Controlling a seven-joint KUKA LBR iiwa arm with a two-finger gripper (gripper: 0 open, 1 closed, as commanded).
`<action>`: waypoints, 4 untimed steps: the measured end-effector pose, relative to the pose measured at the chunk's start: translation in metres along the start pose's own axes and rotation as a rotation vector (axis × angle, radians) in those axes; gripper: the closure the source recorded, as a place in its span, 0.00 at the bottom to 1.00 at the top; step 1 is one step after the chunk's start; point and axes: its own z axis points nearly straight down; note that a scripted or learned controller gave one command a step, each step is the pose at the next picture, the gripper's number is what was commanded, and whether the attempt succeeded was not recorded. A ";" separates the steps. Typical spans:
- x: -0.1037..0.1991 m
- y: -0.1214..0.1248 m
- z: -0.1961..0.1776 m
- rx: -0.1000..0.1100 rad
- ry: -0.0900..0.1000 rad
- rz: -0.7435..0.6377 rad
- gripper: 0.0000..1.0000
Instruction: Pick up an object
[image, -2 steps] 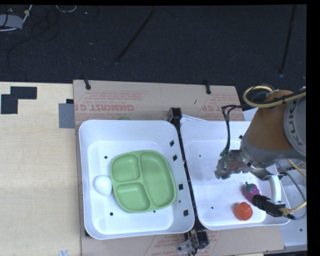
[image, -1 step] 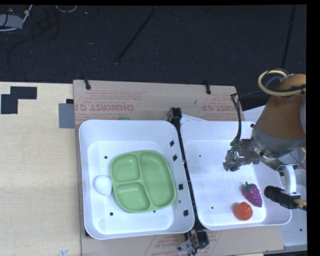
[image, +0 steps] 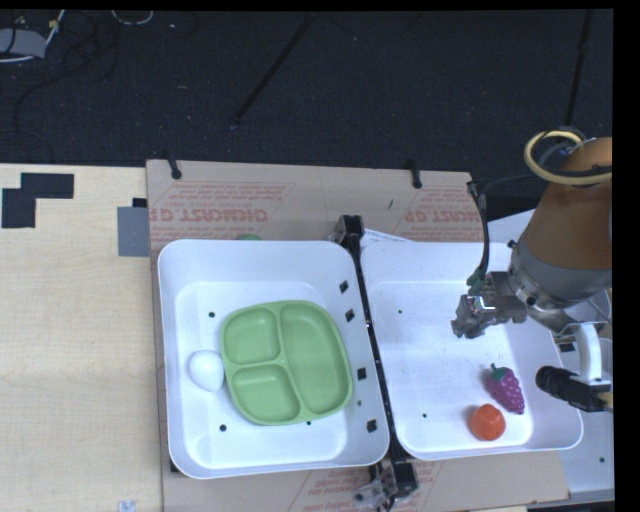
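- Bench (image: 70, 330) — pale wood surface, carrying a cardboard sheet (image: 300, 205) with reversed red lettering; both bins sit on that sheet.
- Arm (image: 570, 225) — grey with an orange upper section, entering over the far side of the right bin; a looped cable sits at its top.
- Left bin (image: 185, 265) — shallow, white, touching the right bin along a black clamp strip (image: 362, 330).
- Right bin (image: 430, 300) — shallow, white; taken as the landmark for the entries below.
- Green divided plate (image: 285, 362) — three compartments, lying flat in the left bin, just across the clamp strip from the right bin.
- Gripper (image: 470, 322) — poised over the right bin's middle, toward its far-right side. It is small and dark against the white floor; cannot tell whether it is spread or closed. No object is seen in it.
- White egg-like object (image: 207, 370) — in the left bin, touching the plate's edge on the side away from the right bin.
- Purple grape bunch (image: 507, 388) — on the right bin's floor, near its near-right corner, apart from the gripper.
- Orange-red round fruit, tomato-like (image: 487, 421) — on the right bin's floor, just beside the grapes, closer to the near wall.
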 end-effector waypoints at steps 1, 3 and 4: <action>0.051 0.006 0.013 0.004 0.001 -0.002 1.00; 0.146 0.015 0.011 0.003 0.001 -0.003 1.00; 0.204 0.020 0.021 0.003 0.001 -0.003 1.00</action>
